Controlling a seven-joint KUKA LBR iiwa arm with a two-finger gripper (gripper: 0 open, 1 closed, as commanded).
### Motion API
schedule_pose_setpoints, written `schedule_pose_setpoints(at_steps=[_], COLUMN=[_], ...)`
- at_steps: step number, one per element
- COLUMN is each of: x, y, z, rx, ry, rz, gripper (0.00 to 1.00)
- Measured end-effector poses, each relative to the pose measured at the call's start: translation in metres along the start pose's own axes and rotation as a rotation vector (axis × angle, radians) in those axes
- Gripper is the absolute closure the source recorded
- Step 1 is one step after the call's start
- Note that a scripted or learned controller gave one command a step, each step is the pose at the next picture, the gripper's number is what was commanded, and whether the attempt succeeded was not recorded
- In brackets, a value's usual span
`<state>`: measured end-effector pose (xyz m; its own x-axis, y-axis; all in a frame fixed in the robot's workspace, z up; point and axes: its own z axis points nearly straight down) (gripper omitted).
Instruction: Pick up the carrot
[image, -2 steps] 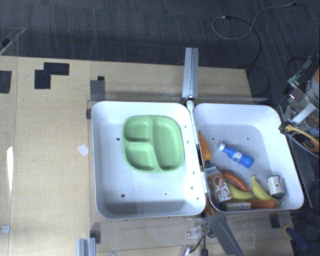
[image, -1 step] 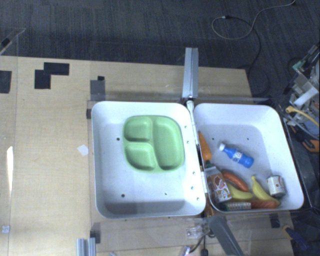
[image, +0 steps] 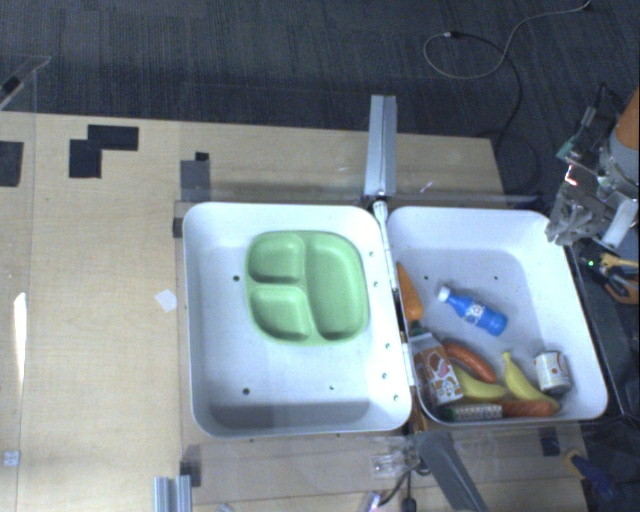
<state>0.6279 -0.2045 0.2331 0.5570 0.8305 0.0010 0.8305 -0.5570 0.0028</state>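
The carrot (image: 408, 294) is a slim orange piece with a green end. It lies along the left wall of the right bin (image: 500, 245), pointing toward the far side. My gripper (image: 568, 222) hangs over the right bin's far right corner, well away from the carrot and above the rim. Nothing shows under it.
A blue bottle (image: 474, 311) lies mid-bin. At the near side are a red-orange sausage-like piece (image: 470, 360), yellow bananas (image: 518, 380), a small can (image: 551, 371) and a printed packet (image: 437, 374). The left bin (image: 215, 330) holds a green divided plate (image: 305, 285). A metal post (image: 380, 150) stands between the bins.
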Motion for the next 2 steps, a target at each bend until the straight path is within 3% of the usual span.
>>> schedule_pose_setpoints(at_steps=[2], x=[0.004], y=[0.001], z=[-0.023], rx=[-0.008], ry=[0.002], rz=[-0.014], gripper=[1.00])
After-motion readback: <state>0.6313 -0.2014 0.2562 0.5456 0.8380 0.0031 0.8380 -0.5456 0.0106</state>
